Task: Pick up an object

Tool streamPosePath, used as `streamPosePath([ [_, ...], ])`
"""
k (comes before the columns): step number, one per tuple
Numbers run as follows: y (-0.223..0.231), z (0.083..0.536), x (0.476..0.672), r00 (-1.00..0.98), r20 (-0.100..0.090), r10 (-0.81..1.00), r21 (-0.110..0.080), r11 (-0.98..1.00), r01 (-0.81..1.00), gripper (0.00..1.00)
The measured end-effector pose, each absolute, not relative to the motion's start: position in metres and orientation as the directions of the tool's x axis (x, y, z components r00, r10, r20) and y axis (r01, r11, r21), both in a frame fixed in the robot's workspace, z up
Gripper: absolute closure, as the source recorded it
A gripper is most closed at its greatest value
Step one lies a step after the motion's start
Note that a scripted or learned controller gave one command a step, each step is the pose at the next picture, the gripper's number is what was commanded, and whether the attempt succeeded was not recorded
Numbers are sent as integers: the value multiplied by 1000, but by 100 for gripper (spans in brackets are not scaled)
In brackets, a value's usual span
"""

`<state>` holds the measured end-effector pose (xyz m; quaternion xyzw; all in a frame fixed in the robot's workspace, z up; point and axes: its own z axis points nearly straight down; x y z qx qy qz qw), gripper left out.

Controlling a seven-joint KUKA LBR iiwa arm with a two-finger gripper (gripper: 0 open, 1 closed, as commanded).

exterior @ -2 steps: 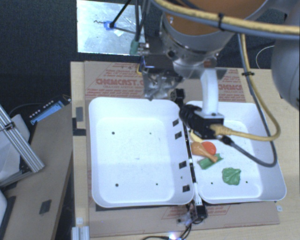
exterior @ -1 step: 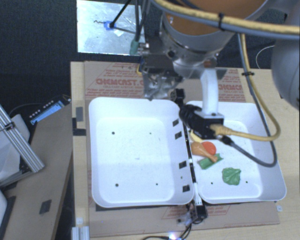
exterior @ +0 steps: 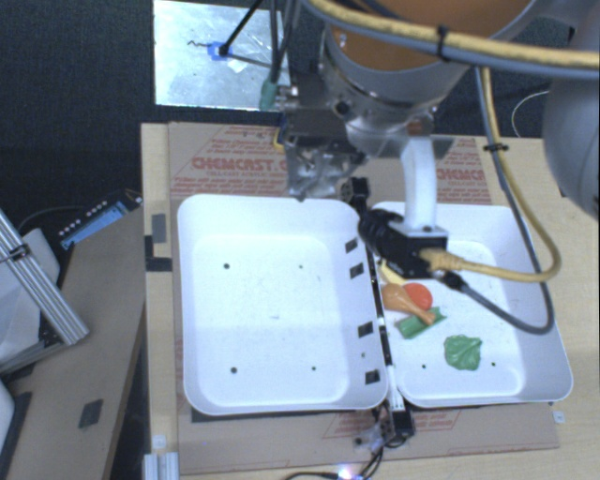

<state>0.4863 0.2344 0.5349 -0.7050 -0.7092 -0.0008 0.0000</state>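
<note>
approach stage, i judge: the jaws hang by the far rim of the left bin (exterior: 272,309), too blurred to tell open or holding, while the orange piece (exterior: 409,298), green block (exterior: 413,326) and green leaf (exterior: 462,352) lie in the right bin (exterior: 497,380), so next comes a move across and down.

Robotics lab, test-cell setup. Seen from the floor: a grey industrial arm (exterior: 422,37) with an orange band hangs over a tan-topped bench (exterior: 84,328), which carries two shallow white bins (exterior: 272,281) side by side on a printed cardboard sheet (exterior: 234,159). Slotted aluminium framing (exterior: 37,291) stands off the bench's left edge, and beyond its far edge is dark carpet (exterior: 75,94) with a metal floor plate (exterior: 197,66) and tripod legs (exterior: 246,25).
</note>
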Motion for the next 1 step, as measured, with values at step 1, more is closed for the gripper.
streamPosePath([
  [1, 234, 535, 486, -6, 1, 1000, 1, 6, 1000, 100],
])
